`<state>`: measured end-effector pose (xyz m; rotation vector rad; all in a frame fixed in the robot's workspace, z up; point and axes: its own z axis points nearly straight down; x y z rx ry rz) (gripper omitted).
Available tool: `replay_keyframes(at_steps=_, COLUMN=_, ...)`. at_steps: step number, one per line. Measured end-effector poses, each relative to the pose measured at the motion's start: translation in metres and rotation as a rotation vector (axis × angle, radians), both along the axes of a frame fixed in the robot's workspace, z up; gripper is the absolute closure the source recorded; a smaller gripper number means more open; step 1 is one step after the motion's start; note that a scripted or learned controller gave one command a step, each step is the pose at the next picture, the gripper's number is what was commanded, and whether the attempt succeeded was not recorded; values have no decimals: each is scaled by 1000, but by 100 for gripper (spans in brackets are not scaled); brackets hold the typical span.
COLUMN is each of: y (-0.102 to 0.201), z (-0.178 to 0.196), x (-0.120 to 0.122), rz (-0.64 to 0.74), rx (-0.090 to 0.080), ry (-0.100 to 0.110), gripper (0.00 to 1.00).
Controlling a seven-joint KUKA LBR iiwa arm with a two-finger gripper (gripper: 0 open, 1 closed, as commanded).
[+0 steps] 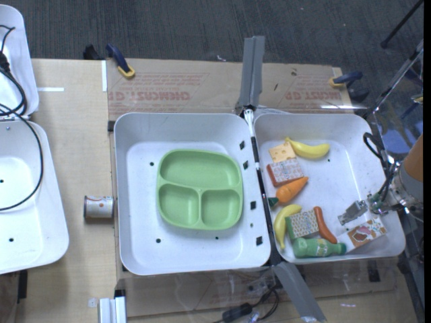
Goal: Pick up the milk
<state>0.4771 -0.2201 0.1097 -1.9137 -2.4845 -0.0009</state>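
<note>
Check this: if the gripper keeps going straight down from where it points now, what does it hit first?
Probably the milk carton, lying flat in the right bin. The gripper hangs at the carton's upper-left edge, so it may land on bin floor instead; one slanted view leaves depth unclear.

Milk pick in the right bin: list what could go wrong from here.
1. The milk carton lies flat against the right bin's rim, so the gripper may hit the wall or slide off it.
2. The green bottle and small carrot lie just beside the carton and could get bumped or grabbed instead.
</note>
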Motion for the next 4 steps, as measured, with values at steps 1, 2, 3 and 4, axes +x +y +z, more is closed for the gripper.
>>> replay_keyframes(at_steps=1, y=3, z=-19, x=2, rz=3, rx=5, ry=-1, gripper=0)
replay_keyframes(at_steps=2, y=4, z=-19, x=2, rz=-8, rx=5, ry=-2, gripper=0)
replay_keyframes(at_steps=3, y=4, z=-19, x=2, rz=-9, rx=5, ry=-2, gripper=0)
replay_keyframes(at_steps=4, y=3, z=-19, x=2, rz=-10, rx=5, ry=-2, gripper=0)
